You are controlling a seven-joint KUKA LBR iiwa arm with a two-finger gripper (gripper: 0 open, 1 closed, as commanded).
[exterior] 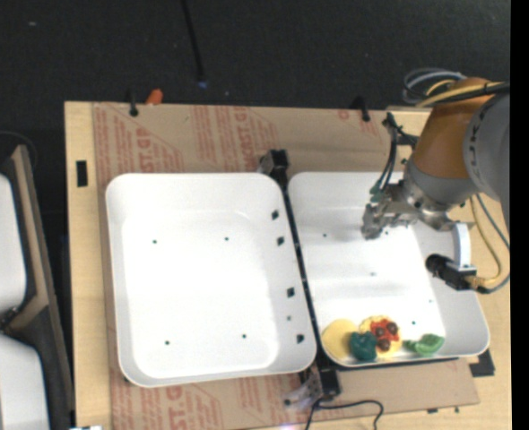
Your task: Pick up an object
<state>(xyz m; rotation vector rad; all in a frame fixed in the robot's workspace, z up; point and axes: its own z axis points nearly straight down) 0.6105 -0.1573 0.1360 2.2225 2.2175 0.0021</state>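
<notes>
A cluster of small toys lies at the near edge of the right bin (336,204): a pale yellow piece (338,335), a teal piece (363,348), a red and yellow piece (384,329) and a green piece (425,343). My gripper (376,220) hangs over the far right part of that bin, well behind the toys and apart from them. Nothing shows between its fingers. The orange band and grey wrist rise behind it at the right.
The left bin (121,240) sits beside the right one, with a black divider strip (291,258) between them. Both rest on a cardboard sheet (202,141). A black cable fitting (446,268) hangs off the arm over the right bin.
</notes>
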